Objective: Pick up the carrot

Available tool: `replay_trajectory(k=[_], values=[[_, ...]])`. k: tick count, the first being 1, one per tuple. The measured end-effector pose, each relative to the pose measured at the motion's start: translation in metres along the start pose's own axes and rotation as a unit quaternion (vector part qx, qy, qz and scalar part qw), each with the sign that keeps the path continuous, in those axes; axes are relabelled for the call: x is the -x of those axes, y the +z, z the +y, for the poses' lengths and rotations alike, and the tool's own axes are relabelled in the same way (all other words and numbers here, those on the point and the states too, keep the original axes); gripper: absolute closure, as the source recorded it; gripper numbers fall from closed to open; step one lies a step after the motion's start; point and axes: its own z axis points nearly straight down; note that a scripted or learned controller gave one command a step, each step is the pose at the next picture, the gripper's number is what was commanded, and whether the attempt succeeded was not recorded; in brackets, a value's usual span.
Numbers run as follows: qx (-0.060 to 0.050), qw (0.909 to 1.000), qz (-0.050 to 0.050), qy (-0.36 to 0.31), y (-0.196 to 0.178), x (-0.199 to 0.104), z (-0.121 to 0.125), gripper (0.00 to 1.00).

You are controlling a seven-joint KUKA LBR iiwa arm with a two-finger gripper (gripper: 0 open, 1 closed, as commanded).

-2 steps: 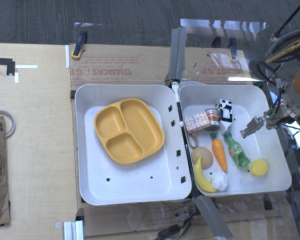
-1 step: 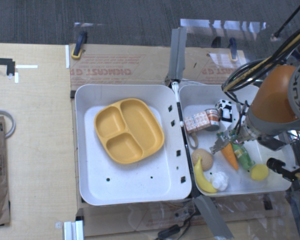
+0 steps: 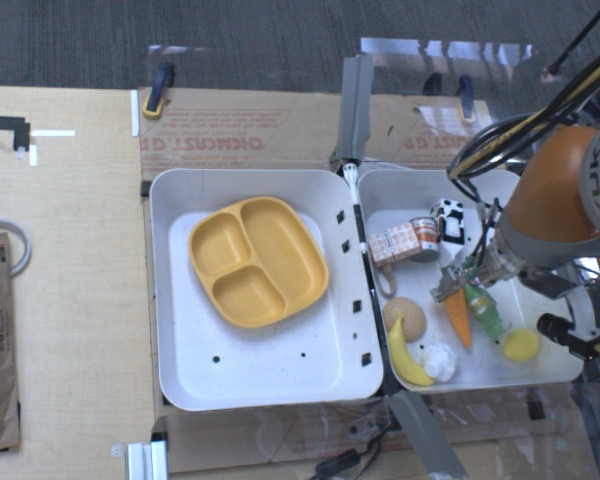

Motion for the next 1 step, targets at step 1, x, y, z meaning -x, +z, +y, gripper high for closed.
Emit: replay_trajectory(k=[1], values=[[0.001,1.0,0.0,-0.007,-0.0905,-0.0254,0.0895,1.0]])
